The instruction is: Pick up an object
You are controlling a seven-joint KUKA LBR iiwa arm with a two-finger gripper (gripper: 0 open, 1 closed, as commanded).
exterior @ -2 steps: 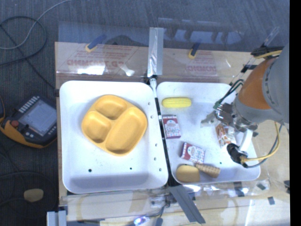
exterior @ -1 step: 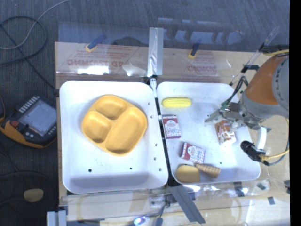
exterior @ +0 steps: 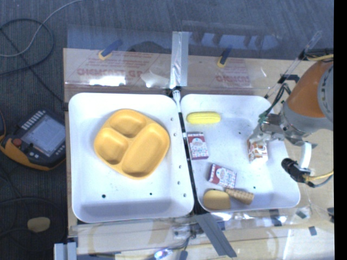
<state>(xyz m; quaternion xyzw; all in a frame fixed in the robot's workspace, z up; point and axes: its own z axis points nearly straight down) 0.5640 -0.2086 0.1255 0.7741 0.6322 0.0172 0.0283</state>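
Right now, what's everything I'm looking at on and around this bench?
White bins: two, side by side on the bench.
Divided plate: one, yellow, in the left bin.
Corn cob: one, yellow, right bin, top left.
Small packets: three, red and white; two near the right bin's left side, one under the gripper.
Bread roll: one, tan, right bin's bottom edge.
Cone-like stick: one, brown, beside the roll.
Handheld controller: one, orange and grey, on the floor, left.
Cables: dark, on the carpet.
Robot arm: one, grey and orange, from the right; gripper above the third packet.
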